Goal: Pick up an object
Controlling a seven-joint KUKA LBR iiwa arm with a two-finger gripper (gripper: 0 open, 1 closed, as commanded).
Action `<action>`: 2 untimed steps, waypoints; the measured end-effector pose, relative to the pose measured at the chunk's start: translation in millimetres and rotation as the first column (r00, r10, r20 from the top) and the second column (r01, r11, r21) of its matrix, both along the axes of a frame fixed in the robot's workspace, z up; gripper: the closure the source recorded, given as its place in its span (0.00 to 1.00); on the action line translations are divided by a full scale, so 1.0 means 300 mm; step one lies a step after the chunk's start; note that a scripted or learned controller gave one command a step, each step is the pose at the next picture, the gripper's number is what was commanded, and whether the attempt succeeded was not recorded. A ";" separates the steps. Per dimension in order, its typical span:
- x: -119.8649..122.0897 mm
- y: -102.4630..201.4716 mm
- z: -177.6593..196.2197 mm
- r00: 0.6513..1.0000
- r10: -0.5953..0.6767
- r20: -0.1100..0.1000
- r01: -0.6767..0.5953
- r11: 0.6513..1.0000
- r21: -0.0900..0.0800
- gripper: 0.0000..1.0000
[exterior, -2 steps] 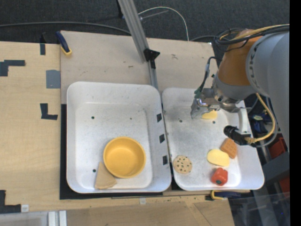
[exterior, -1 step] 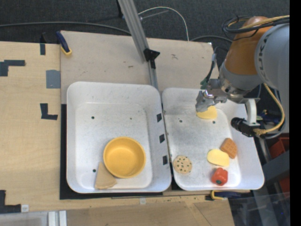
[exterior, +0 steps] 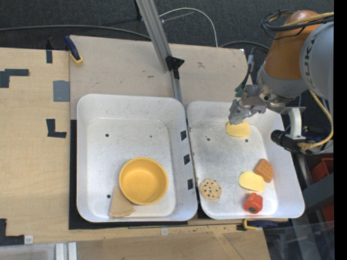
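While its opening cannot be told, the gripper meets a yellow piece.

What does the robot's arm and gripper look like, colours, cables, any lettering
The arm is smooth grey with a broad orange band above the wrist and dark lettering on its casing. Thin cables loop over its top. The gripper is a small grey metal two-finger unit.

Counter, light wood, with dark tape marks at its left; a tan board lies across its far part. A yellow-and-blue clamp grips the board's far left corner. Slanted grey metal pole rises between the bins; thin cables trail on dark flooring behind.
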State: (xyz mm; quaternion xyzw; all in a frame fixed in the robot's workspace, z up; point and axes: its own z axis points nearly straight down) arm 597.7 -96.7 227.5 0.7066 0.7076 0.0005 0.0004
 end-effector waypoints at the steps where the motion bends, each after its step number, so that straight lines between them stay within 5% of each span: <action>1: -0.048 0.163 -0.011 1.000 0.004 -0.004 -0.004 1.000 0.001 1.00; 2: -0.055 0.341 0.025 1.000 0.006 -0.002 -0.006 1.000 0.002 1.00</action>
